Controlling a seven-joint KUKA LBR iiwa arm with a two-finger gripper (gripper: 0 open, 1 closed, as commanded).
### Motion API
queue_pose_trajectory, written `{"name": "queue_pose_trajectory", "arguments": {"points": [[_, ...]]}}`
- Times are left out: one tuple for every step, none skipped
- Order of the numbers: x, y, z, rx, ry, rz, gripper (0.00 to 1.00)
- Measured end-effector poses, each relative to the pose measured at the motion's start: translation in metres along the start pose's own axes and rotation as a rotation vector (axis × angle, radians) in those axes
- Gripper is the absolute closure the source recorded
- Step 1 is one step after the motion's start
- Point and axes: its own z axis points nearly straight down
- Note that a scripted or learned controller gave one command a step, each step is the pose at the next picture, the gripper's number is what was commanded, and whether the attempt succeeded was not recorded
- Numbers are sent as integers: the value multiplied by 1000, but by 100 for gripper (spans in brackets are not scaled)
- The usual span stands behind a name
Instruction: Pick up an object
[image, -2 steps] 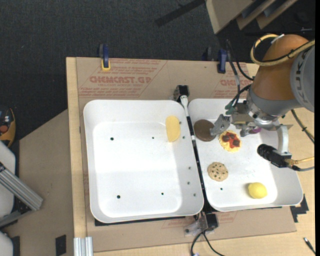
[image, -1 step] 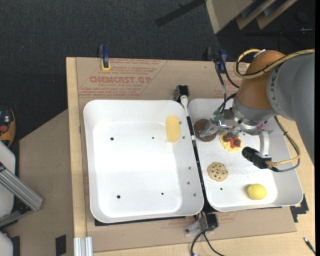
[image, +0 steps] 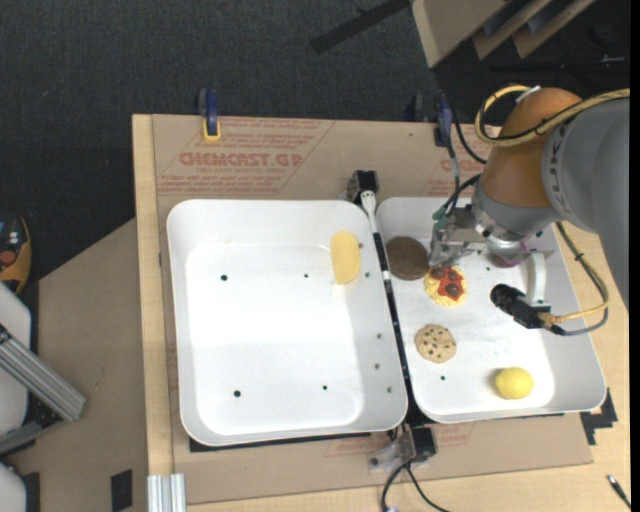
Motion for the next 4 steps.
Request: {"name": "queue_pose_trajectory", "arguments": {"points": [[-25, -80, 13, 6, 4, 4, 100], [-40, -110, -61, 18, 4, 1, 100], [-48, -117, -225, 5, 1, -3, 100], [-107, -137, -205, 24, 5, 5, 100]]}}
